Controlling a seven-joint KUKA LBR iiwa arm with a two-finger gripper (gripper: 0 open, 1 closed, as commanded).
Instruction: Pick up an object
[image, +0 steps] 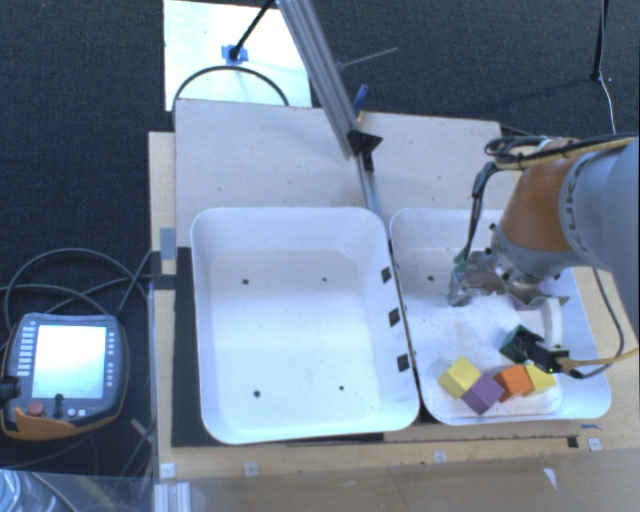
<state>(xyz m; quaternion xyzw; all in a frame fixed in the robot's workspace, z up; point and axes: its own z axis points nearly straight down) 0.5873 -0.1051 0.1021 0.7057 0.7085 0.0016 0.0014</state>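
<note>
Several small blocks lie in the near corner of the right bin (432, 250): a yellow cube (461, 377), a purple block (482, 394), an orange block (516, 380), a smaller yellow block (541, 378) and a dark green block (519, 343). My gripper (462, 290) hangs low over the bare middle of the right bin, up and to the left of the blocks, apart from all of them. Nothing shows in its grasp. The grey arm with its orange band (535, 212) covers the bin's far right part.
The left bin (290, 320) sits beside the right one, sharing a raised edge with black tabs (393, 316). A slanted metal pole (335, 85) crosses the back board. A cable runs off the bin's right rim (600, 365). A teach pendant (62, 375) lies at far left.
</note>
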